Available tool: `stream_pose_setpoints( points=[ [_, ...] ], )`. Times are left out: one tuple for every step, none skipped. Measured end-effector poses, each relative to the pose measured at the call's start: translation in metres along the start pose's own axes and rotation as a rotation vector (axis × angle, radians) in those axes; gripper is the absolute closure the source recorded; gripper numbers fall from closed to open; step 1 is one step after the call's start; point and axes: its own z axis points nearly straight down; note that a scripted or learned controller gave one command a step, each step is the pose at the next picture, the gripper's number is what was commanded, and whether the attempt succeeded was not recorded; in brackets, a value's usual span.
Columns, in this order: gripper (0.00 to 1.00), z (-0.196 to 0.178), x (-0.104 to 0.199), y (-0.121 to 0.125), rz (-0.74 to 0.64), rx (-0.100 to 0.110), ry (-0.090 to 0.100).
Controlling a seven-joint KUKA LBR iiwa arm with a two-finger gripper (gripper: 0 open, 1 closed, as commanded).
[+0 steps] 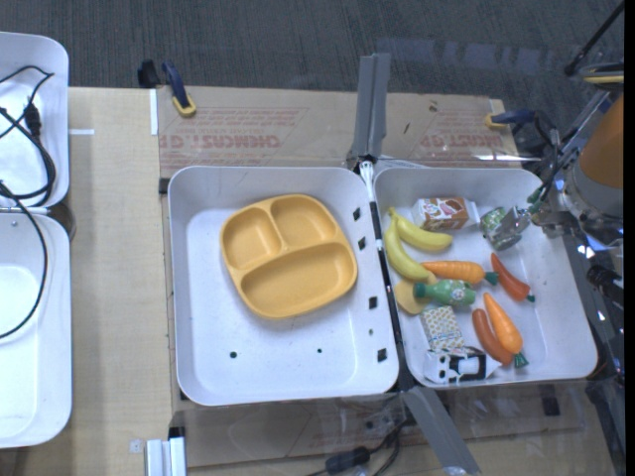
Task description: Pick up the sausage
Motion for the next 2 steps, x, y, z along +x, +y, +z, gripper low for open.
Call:
stream_pose_setpoints(
  points=[
    [0.00, 0.0013, -0.0020, -0.0031, -0.055, 0.000, 0.001],
    [0.00, 0.0014, -0.0026, -0.0047, -0.080, -0.001, 0.000]
  ],
)
